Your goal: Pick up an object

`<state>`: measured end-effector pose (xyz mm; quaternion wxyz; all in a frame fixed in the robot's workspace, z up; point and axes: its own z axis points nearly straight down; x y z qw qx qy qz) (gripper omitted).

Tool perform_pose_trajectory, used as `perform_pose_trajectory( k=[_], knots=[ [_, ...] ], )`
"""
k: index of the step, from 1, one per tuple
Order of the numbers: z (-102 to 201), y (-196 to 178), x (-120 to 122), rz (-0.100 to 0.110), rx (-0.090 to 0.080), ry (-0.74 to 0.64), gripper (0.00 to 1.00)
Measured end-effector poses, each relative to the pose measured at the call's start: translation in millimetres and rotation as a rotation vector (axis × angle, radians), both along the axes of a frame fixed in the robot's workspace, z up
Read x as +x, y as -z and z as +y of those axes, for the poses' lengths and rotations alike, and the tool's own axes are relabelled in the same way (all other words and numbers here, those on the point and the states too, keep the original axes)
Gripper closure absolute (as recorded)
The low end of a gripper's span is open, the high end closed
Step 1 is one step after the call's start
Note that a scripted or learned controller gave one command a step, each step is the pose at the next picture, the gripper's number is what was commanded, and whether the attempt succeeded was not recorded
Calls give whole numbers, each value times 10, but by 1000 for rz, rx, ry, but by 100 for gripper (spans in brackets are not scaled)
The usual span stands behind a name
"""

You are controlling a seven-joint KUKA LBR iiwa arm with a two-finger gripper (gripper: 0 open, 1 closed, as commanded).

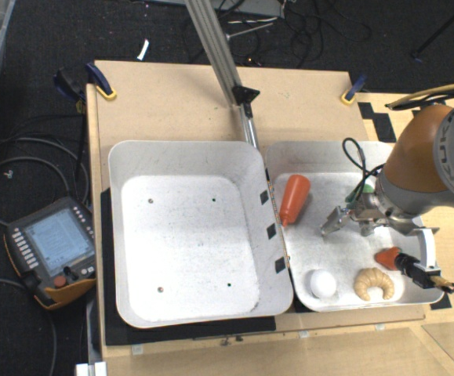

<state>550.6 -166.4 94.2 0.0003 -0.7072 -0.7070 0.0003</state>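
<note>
The right bin [321, 175] holds an orange carrot-shaped object [293, 198] lying against its left wall. A white ball [321, 283] and a tan croissant-shaped piece [374, 283] sit near its front edge. A small red object [387, 257] lies just behind the croissant, and a bit of green [366, 186] shows beside the wrist. My gripper [335, 222] hangs low over the bare middle of this bin, to the right of the orange object and behind the white ball. Nothing shows in its grasp.
The left bin [183, 225] lies beside the right one, its raised wall between them. A slanted metal pole [215, 41] reaches in from the back. Blue clamps [101, 81] sit at the bench's rear corners. A teach pendant [50, 245] lies on the floor at the left.
</note>
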Motion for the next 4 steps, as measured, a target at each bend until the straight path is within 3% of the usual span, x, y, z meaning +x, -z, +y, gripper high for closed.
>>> perform_pose_trajectory(
  k=[1, 3, 4],
  knots=[
    [0, -115, 8, -3, 0, 0, 100],
    [2, -979, -38, -6, -2, -2, 100],
    [2, -1205, -25, -5, -2, -3, 100]
  ],
)
